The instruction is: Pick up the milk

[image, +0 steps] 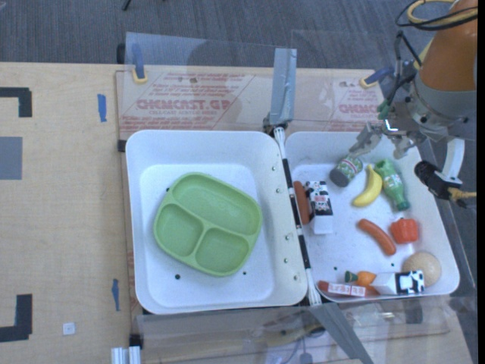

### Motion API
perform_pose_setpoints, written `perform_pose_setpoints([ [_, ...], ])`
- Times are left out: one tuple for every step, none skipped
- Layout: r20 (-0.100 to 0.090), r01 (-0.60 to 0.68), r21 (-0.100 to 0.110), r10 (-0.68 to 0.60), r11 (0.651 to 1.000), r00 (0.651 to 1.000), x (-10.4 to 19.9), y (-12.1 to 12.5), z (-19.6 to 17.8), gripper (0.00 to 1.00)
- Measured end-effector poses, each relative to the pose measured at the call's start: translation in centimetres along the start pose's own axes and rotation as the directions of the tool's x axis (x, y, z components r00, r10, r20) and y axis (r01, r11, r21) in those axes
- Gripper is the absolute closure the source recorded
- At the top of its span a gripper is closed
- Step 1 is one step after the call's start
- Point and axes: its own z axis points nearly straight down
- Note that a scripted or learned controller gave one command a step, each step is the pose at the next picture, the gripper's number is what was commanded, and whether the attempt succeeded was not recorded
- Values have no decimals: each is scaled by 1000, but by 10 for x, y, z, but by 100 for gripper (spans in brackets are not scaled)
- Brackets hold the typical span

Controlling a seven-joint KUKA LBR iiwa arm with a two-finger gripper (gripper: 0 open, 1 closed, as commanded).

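A white carton with black cow patches, the milk [408,282], lies on its side at the front right of the right bin [447,226]. A second small white carton with a black and red label [321,202] lies near the bin's left wall. My gripper [386,142] hangs over the bin's back part, above a grey-green can [347,170] and a banana [369,188]. Its fingers [367,139] are spread open with nothing between them. It is far from the cow-patched carton.
The right bin also holds a green bottle [392,185], a red sausage [377,236], a red-orange pepper [405,230], a tan round roll [423,267], a carrot [364,277] and a brown hot dog [302,202]. The left bin [144,165] holds a green divided plate [208,222].
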Motion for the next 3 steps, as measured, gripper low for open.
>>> perform_pose_setpoints([
  [0,-150,1,150,989,989,34,2,117,0],
  [5,-29,-17,29,999,1000,-29,10,135,0],
  [8,-156,-12,157,988,988,27,-42,139,0],
])
